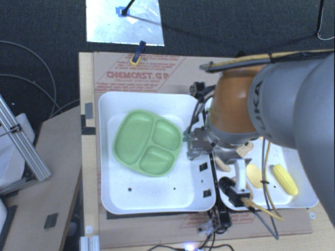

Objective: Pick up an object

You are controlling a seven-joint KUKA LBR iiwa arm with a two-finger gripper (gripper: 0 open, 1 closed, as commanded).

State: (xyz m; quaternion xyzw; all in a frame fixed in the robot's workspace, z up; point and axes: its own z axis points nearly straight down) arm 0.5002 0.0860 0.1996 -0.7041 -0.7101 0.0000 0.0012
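Looking down from the camera view, the gripper [194, 145] sits low over the divider between the two white bins, and honestly I can't tell if it's clenched or released since the arm's bulk covers it. The green divided plate [148, 142] lies flat in the left bin [157, 200], just left of the gripper. On its other side, the right bin [303, 200] has a yellow corn cob [285, 179], a pale yellow piece [253, 175] and a tan bit [222, 164].

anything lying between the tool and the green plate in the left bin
Nothing visible does. The light green three-compartment plastic plate lies alone on the left white bin floor; the tool sits just beyond the plate's right edge.
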